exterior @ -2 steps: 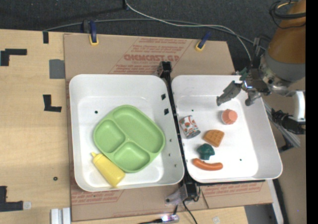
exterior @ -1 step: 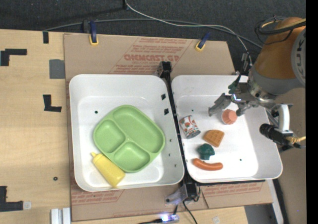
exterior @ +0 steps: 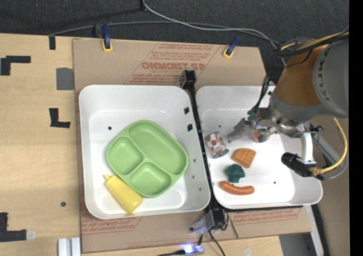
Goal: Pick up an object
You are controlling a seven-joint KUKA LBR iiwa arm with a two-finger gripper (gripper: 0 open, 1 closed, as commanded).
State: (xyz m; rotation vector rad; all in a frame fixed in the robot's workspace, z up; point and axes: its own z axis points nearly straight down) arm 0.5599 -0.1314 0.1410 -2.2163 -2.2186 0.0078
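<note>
In the right bin point(exterior: 295, 192) lie a small red-and-white can point(exterior: 216, 145), an orange waffle-like piece point(exterior: 244, 156), a dark green broccoli toy point(exterior: 236, 172) and a red sausage point(exterior: 237, 189). My gripper point(exterior: 245, 129) hangs low over the bin's middle, just right of the can and above the orange piece. One dark finger point(exterior: 236, 133) points toward the can. Nothing shows between the fingers. The arm's grey and orange body covers the bin's upper right part.
The left bin point(exterior: 91, 107) holds a green sectioned plate point(exterior: 147, 157) and a yellow mustard bottle point(exterior: 122, 193) near its front left. A black divider runs between the bins. Cables trail along the arm on the right.
</note>
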